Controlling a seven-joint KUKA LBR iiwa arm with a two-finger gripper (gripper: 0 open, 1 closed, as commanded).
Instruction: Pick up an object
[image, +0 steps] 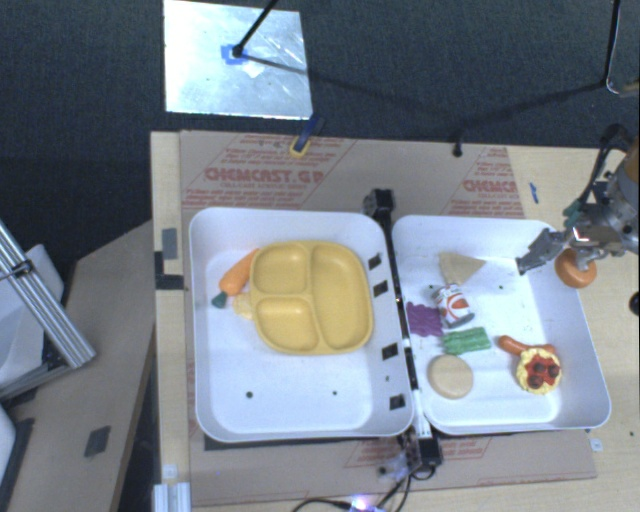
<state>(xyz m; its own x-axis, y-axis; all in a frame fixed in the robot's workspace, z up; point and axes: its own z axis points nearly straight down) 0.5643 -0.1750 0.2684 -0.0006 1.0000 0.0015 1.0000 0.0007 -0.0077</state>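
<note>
Small toy foods (470, 325) lie scattered in the right bin (590, 395).

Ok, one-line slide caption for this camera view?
Gripper poised over right bin of toy food; yellow divided plate and carrot in left bin.

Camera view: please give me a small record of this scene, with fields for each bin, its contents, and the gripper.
left bin: holds a yellow divided plate; a toy carrot lies at the plate's left edge
right bin: holds a tan wedge, a small red and white toy, a purple piece, a green piece, a round beige disc, and a yellow toy with red berries
gripper: over the right bin's upper right corner, nothing seen between its fingers
finger state: cannot tell
</note>
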